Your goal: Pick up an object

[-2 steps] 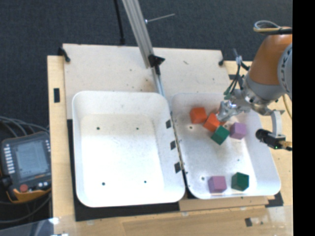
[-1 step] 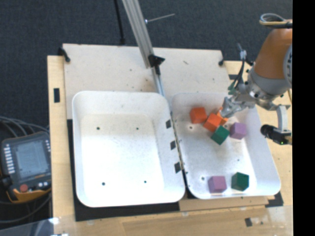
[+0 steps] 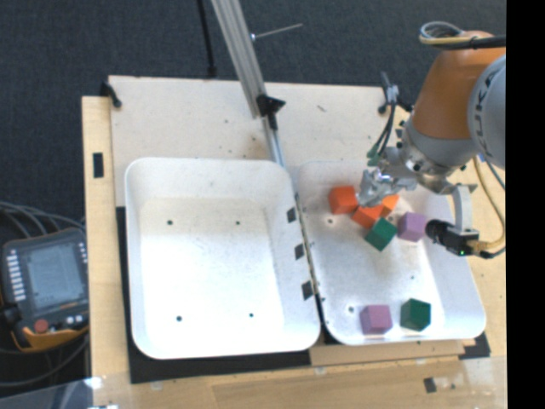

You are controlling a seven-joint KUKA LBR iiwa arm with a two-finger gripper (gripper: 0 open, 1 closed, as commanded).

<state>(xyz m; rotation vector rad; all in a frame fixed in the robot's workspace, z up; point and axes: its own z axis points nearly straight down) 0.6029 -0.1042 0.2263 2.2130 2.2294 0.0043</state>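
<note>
The tool (image 3: 375, 190) hung low over the right bin (image 3: 460, 309), among a cluster of orange blocks (image 3: 344, 200), a green block (image 3: 381, 233) and a purple block (image 3: 412, 227) (how its grip stood, I could not tell). Another purple cube (image 3: 375, 318) and green cube (image 3: 415, 313) sat near the front rim.

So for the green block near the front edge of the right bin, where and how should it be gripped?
Judging from its pose, grip the green block across its left and right side faces, coming straight down from above. It sits flat, with open floor to its right and a small gap to the purple block on its left.
</note>
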